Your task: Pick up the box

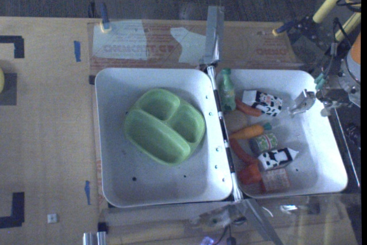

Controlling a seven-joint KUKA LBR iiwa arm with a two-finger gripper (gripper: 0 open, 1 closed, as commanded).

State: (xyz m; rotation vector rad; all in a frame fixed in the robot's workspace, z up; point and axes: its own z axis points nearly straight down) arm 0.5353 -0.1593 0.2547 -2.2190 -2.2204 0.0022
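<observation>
Overhead, the right white bin (321, 140) held two small cow-patterned carton boxes: one black-and-white box (262, 102) lay tilted near the far wall, the other box (277, 157) sat lower down, beside a small green can (265, 141). Orange carrots (248, 132) and a green bottle (227, 89) lay along the left wall. The metal two-finger gripper (305, 101) hung over the bin's far right part, apart from both boxes, gripping nothing; finger spread too blurred, cannot tell. The left white bin (114, 100) carried a green divided plastic tray (165, 125).
</observation>
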